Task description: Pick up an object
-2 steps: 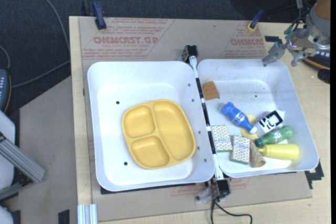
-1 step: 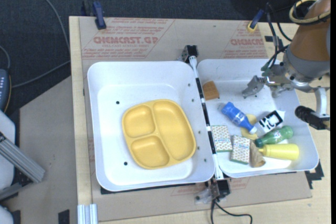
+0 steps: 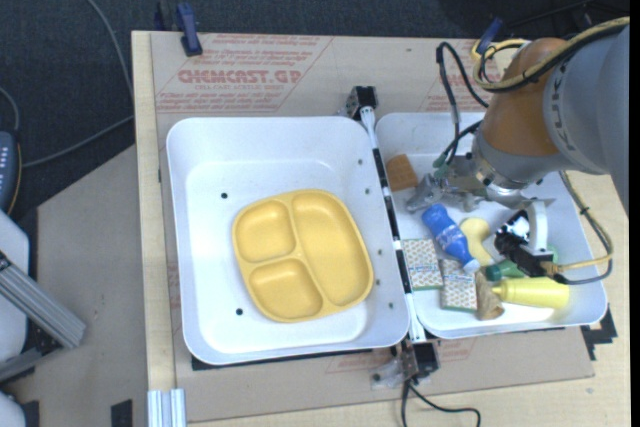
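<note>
Blue bottle [image 3: 447,235] lies tilted in the right bin [image 3: 590,300], just below the gripper [image 3: 448,183]. Probably light, stiff, slick and prone to roll; grasp across its middle.

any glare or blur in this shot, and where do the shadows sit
Camera view: even overhead light, soft glare on the left bin floor; the yellow tray casts a faint shadow at its lower edge; the arm darkens the right bin beneath it; the small items by the blue bottle look slightly soft.
</note>
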You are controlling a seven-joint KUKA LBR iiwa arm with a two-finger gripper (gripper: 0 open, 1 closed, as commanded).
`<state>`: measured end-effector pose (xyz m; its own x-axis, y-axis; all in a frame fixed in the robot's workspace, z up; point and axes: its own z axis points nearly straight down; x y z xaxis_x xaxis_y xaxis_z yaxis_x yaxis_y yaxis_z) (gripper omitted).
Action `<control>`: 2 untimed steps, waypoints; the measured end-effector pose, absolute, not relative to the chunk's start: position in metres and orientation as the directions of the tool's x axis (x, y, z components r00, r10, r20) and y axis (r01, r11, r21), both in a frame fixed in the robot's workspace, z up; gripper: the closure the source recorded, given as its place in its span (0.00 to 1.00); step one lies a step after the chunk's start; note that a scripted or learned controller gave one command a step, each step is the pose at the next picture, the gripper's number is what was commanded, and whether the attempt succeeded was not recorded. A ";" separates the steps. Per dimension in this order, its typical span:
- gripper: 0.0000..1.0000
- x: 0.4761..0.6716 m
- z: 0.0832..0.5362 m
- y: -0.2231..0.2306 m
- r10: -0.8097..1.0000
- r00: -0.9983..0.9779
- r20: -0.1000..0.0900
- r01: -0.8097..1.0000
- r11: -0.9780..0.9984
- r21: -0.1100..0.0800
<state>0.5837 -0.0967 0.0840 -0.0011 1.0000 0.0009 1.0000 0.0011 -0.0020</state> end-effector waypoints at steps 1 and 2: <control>0.00 0.546 0.084 -0.095 1.000 0.001 0.001 1.000 -0.001 -0.002; 1.00 0.546 0.094 -0.095 1.000 0.002 0.001 1.000 -0.002 0.000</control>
<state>0.5460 -0.0946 0.0942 0.0016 1.0000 0.0007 1.0000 -0.0016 0.0004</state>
